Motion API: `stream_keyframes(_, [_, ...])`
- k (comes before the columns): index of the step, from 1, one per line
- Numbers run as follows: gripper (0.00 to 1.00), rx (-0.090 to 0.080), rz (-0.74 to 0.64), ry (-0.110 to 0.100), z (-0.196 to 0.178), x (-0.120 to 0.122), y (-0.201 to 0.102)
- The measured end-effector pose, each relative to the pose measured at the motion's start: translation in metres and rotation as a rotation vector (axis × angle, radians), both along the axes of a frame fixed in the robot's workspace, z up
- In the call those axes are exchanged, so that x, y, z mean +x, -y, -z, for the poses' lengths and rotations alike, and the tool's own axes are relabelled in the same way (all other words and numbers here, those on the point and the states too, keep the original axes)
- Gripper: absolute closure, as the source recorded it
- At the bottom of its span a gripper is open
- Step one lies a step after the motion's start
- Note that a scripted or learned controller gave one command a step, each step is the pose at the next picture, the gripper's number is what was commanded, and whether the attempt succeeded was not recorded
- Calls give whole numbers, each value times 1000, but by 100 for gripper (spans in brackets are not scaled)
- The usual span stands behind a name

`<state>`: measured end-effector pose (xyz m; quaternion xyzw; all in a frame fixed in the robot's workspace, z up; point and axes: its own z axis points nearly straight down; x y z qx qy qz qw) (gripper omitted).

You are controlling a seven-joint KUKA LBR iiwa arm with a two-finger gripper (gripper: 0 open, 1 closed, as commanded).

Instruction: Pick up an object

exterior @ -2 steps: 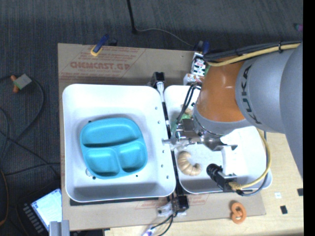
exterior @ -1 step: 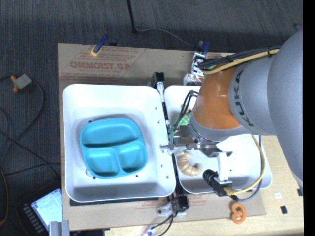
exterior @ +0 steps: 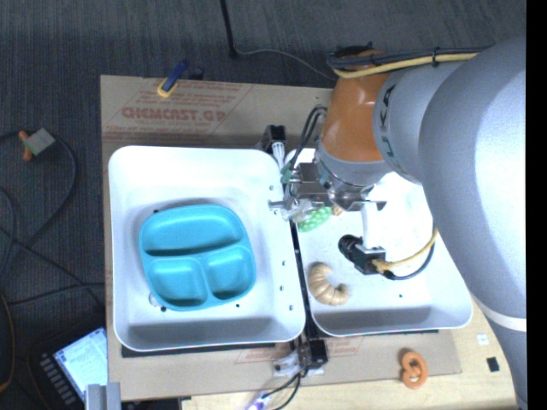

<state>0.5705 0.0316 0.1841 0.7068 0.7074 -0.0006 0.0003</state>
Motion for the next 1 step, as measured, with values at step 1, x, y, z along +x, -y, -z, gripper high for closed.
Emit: stream_keyframes(1, [100, 1, 1, -2, -27, -59, -28])
